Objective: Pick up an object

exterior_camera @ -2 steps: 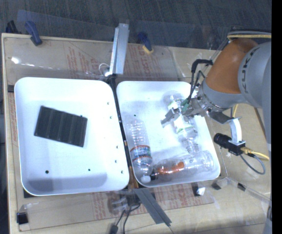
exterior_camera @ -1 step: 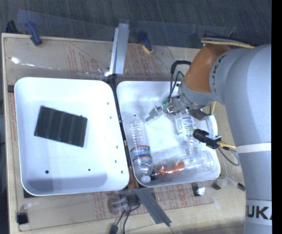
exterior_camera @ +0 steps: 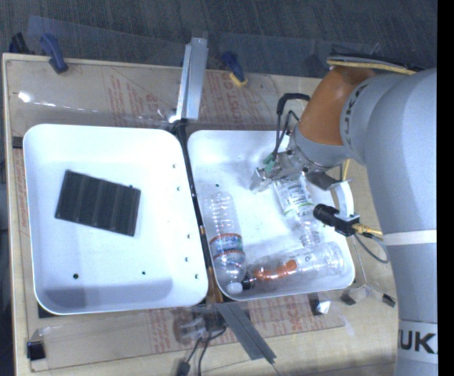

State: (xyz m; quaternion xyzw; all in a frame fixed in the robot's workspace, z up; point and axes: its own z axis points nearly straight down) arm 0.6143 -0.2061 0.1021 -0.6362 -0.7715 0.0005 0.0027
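Lying in the right bin (exterior_camera: 211, 151), three clear plastic bottles are noted. One bottle with a blue label (exterior_camera: 225, 241) is set along the bin's left wall, its white cap toward the near edge. A second, bottle with orange contents (exterior_camera: 293, 266), is laid along the near wall, its end close to the first bottle's cap. A third, the small clear bottle (exterior_camera: 296, 198), is seen tilted further back, just below the gripper (exterior_camera: 277, 167).

The gripper is positioned over the back half of the right bin, at or touching the upper end of the small clear bottle. Whether contact is made cannot be settled, and whether its pincer is wide, narrow or closed on anything cannot be told; the area is cluttered by clear plastic and glare.

The grey arm (exterior_camera: 383, 155) with its orange band (exterior_camera: 325, 108) is seen reaching in from the right, with black cabling looped by the wrist.

The left bin (exterior_camera: 46, 288), touching the right one, is observed to hold a dark ribbed rectangular pad (exterior_camera: 99, 202), lying flat and slightly skewed. Both bins are set on a wooden bench (exterior_camera: 93, 88) with blue clamps (exterior_camera: 52, 52) at its back edge.
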